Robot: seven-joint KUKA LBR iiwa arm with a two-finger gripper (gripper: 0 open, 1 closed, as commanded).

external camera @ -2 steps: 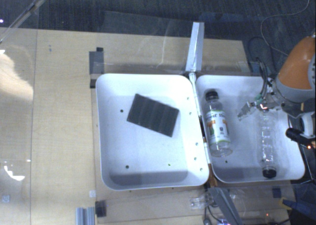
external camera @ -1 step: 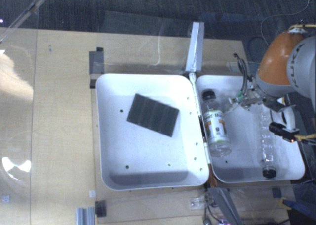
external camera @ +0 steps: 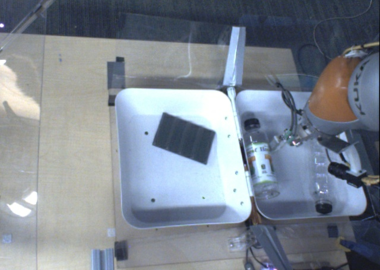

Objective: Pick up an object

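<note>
A flat dark grey slab (external camera: 184, 137) lies tilted in the left bin (external camera: 127, 162). In the right bin (external camera: 291, 189) a clear bottle with a black cap and a printed label (external camera: 259, 159) lies along the left wall. A second clear bottle (external camera: 321, 183) lies near the right wall, its black cap toward the front. My gripper (external camera: 289, 137) hangs low over the middle of the right bin, just right of the labelled bottle's upper half and apart from it. The orange band of the arm (external camera: 332, 94) sits above it. Nothing visibly sits in the gripper.
A grey metal post (external camera: 234, 55) rises behind the seam between the two bins. Black clamps (external camera: 116, 73) sit at the left bin's far corner. Cables trail around the arm at the right. The wooden bench (external camera: 65, 144) stretches out to the left.
</note>
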